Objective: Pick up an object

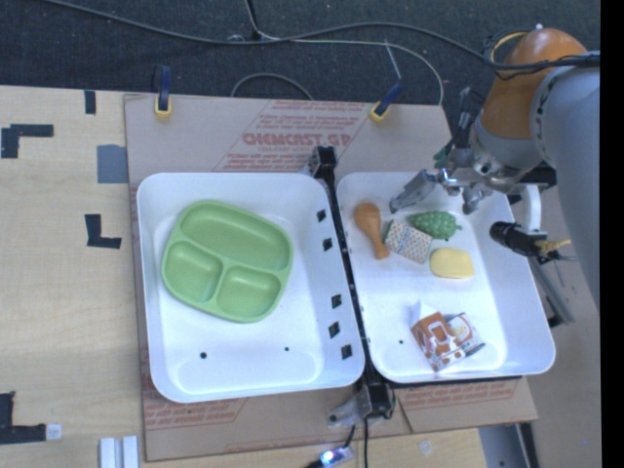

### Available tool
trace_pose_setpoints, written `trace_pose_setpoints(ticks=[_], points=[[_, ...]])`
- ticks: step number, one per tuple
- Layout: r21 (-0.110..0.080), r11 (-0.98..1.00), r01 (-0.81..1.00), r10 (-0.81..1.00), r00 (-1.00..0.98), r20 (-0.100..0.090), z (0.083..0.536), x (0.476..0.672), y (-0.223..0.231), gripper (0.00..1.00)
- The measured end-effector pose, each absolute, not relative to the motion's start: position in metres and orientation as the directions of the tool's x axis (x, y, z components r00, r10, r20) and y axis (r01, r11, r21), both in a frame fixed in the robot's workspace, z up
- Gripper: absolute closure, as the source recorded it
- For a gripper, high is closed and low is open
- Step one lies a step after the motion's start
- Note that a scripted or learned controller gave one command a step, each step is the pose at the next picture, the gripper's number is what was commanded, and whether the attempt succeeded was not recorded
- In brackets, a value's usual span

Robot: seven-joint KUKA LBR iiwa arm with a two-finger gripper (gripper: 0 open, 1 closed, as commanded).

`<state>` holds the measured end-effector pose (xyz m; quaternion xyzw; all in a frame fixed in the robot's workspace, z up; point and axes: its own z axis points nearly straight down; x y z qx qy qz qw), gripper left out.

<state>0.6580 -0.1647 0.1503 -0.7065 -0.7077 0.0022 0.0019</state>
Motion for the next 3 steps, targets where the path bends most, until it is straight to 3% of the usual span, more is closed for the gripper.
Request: trace_pose_setpoints(ticks=[1, 2, 3], points=[[-0.008, 0.001, 1.000, 1.000, -0.001, 0.000, 0.086, 0.651, -0.166, 0.00], [-0.002, 0.002, 1.000, 1.000, -0.002, -0.002, 0.084, 0.651, -0.165, 0.00], [0.000, 0.002, 1.000, 1.000, -0.002, -0.003, 0.095, 0.651, -0.165, 1.00]])
